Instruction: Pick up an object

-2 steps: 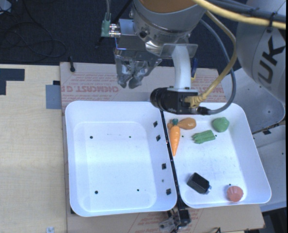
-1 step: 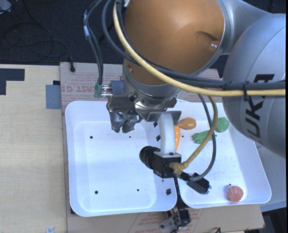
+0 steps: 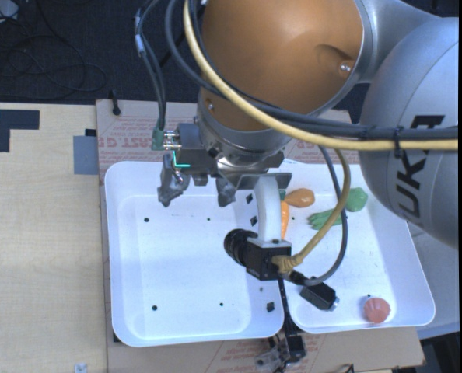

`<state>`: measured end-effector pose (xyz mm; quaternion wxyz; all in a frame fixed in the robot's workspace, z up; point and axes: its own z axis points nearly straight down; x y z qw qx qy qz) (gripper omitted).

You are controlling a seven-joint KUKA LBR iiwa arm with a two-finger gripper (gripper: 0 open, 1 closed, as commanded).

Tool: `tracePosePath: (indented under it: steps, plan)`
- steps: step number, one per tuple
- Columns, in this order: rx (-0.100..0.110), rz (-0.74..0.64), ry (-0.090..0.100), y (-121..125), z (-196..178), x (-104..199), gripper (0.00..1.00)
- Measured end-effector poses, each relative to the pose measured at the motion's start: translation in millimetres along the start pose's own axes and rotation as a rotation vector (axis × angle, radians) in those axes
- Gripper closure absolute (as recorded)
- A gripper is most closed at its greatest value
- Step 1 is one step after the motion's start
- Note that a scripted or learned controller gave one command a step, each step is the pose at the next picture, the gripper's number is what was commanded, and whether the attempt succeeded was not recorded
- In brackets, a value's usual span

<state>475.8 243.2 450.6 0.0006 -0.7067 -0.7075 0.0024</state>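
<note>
I find the gripper (image 3: 194, 189) hanging over the far edge of the left bin (image 3: 138, 286), its two fingers spread apart with nothing between them. The nearest candidate I can see is the orange carrot-shaped piece (image 3: 284, 217), lying to the gripper's right in the right bin (image 3: 418, 286), long axis running near-to-far, just beside a white part of the rig. A green piece (image 3: 354, 200) and a red ball (image 3: 376, 310) lie further right; reaching any demands a rightward traverse across the divider.
</note>
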Motion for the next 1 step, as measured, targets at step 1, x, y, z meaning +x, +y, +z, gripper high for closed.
tracePosePath:
  steps: [1]
  plan:
    - [0.003, -0.001, -0.002, 0.5, -9.5, -0.6, 1.0]
